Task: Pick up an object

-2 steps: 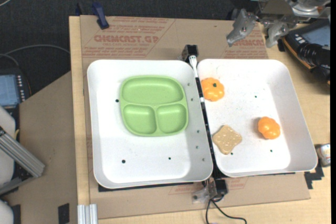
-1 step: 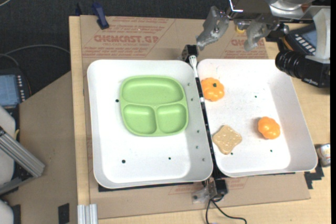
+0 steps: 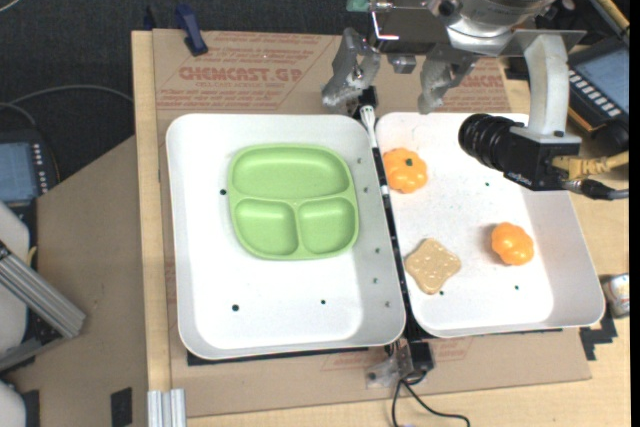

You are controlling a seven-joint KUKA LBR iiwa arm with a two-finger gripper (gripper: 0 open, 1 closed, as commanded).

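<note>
Three candidates lie in the right bin (image 3: 560, 310): an orange pumpkin (image 3: 405, 170) at upper left, an orange fruit (image 3: 512, 244) right, a tan cracker (image 3: 432, 265) below. My pincer (image 3: 392, 80) hangs above, prongs apart, empty, presumably poised over the pumpkin.

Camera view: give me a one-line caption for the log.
Open gripper hangs above the bins' far edge; green tray in left bin, two orange pieces and a tan piece in right.

pincer (image 3: 393, 83): fingers spread, nothing between them, above the bins' far edge
left bin (image 3: 200, 295): green divided plate (image 3: 293, 200)
right bin (image 3: 560, 285): two orange pieces (image 3: 405, 170) (image 3: 512, 243), tan piece (image 3: 432, 265)
</note>
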